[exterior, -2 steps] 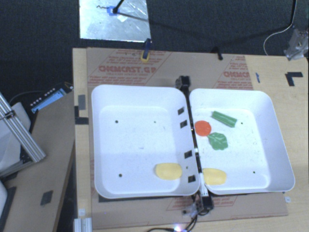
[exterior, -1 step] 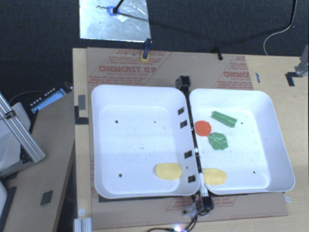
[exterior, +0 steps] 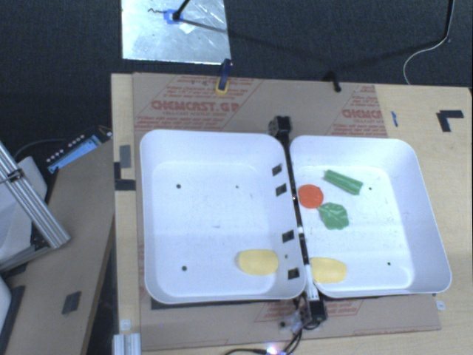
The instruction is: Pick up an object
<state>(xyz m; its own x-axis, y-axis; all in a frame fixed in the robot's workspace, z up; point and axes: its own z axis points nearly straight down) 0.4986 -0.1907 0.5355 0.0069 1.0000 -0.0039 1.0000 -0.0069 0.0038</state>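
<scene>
Several small objects lie in the two white bins. In the right bin [exterior: 414, 191] a long green piece [exterior: 343, 181] rests near the back, an orange-red round piece [exterior: 310, 196] sits by the dividing edge, and a leafy green piece [exterior: 334, 215] lies just in front of them. A yellow piece [exterior: 327, 269] rests at the right bin's front left corner. Another yellow piece [exterior: 257, 261] lies in the left bin [exterior: 185, 198] near its front right corner.
The bins stand on a cardboard sheet [exterior: 199, 102] over the wooden bench. Black clips [exterior: 281, 126] join the bins along the middle seam. A metal frame [exterior: 29, 205] stands at the left edge, and a silver plate [exterior: 174, 21] lies on the dark floor behind.
</scene>
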